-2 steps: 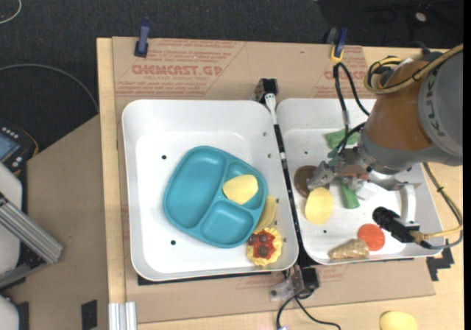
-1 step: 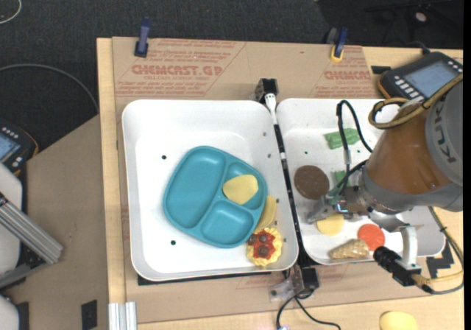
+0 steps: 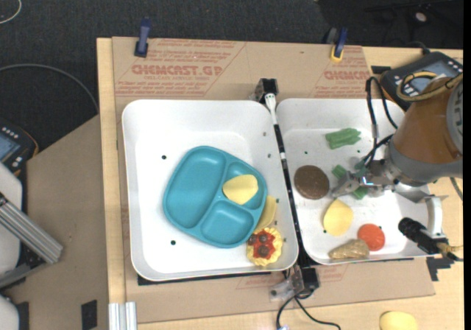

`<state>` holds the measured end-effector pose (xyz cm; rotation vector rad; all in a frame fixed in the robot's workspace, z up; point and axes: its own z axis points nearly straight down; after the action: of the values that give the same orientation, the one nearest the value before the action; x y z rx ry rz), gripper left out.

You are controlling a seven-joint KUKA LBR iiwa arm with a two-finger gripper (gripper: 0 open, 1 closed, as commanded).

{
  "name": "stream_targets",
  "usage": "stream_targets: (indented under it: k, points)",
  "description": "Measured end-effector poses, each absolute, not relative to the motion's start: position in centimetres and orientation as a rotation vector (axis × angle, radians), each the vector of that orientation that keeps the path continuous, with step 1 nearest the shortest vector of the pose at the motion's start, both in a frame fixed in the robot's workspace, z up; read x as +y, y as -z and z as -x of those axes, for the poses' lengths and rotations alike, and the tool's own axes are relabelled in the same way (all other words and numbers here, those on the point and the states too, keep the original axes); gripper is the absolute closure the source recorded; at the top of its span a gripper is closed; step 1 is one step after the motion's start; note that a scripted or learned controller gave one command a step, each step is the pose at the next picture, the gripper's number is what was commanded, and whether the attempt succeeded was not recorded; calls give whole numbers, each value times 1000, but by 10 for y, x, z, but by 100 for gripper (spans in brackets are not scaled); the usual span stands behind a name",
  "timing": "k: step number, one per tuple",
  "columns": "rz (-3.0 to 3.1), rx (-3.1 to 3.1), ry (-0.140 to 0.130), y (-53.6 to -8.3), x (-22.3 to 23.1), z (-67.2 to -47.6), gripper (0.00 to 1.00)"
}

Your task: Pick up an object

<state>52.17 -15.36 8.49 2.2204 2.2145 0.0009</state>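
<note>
We see the bench point(image 3: 184, 63) carrying two shallow white bins side by side, and the arm point(image 3: 430, 137) reaching in from the right over the right bin point(image 3: 309, 118). Its gripper point(image 3: 358, 181) sits low among the loose pieces there, close to a small green piece point(image 3: 339, 171) and just right of the brown disc point(image 3: 312, 182); from this slant we cannot tell how its jaws stand or whether anything lies between them. The candidates for picking are all in this bin: a green block point(image 3: 343, 138) toward the back, a yellow lemon-like piece point(image 3: 338, 217), a red tomato-like piece point(image 3: 372, 236) and a tan piece point(image 3: 349, 250) at the front wall. We judge the arm is low because the pieces lie flat on the bin floor. The left bin point(image 3: 147, 174) holds a blue divided plate point(image 3: 212, 196) with a pale yellow piece point(image 3: 240, 188) in one compartment, well apart from the gripper.
</note>
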Motion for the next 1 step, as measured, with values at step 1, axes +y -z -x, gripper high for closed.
stream_targets:
  k: [1]
  points:
    - [-2228,2219,2,-85,-190,-477,0]
